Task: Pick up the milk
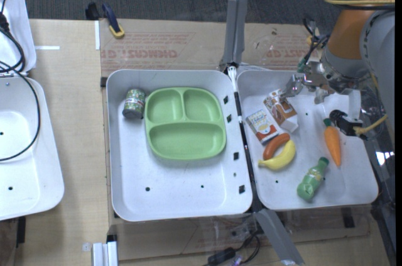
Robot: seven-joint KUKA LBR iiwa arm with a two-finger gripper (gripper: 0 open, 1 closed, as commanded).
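Two small cartons lie in the right bin (352, 192), and I cannot read which one is the milk. One is a white and brown carton (281, 109) with a gabled top, near the bin's back left. The other, a white and orange carton (262, 125), lies just left of it and nearer the front. My gripper (309, 87) hangs over the back of the right bin, just right of and above the brown carton. Its fingers stand apart with nothing between them.
The right bin also holds a red sausage (274, 145), a banana (280, 157), a green bottle (312, 179) and a carrot (333, 143). In the left bin (125, 183) are a green divided plate (185, 122) and a small can (134, 103). A grey divider post (235, 32) stands between the bins.
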